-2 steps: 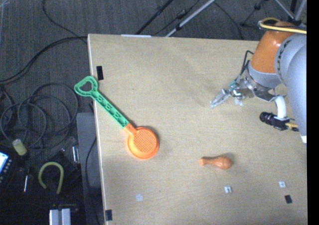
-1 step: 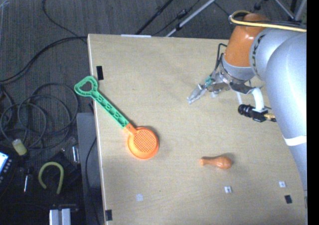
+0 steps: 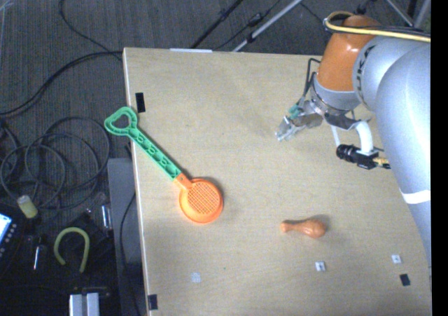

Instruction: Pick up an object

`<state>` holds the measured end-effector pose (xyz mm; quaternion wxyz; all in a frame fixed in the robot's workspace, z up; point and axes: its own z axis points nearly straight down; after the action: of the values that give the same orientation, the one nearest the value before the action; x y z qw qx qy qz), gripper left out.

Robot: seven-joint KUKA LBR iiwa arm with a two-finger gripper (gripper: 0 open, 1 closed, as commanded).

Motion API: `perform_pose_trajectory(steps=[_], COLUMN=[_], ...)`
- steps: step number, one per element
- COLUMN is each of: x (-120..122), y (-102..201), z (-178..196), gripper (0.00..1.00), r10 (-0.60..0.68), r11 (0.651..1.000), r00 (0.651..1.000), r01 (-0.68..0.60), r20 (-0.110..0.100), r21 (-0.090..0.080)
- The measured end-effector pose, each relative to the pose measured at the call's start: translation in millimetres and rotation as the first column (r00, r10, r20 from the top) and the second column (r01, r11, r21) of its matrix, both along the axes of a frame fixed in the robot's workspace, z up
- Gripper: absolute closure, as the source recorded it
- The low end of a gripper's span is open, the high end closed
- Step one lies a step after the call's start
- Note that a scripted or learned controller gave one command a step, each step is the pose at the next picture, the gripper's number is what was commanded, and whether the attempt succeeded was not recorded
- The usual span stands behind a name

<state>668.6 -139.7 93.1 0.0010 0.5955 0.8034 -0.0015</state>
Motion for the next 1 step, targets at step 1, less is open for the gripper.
perform_pose_trajectory(steps=[1], x=[-0.1], y=[0.0], z=[-0.1], gripper=[0.00], r10=[0.000], r11=[1.000], r00=[1.000], r01=[0.000], r20=[0.000], r21=[0.000])
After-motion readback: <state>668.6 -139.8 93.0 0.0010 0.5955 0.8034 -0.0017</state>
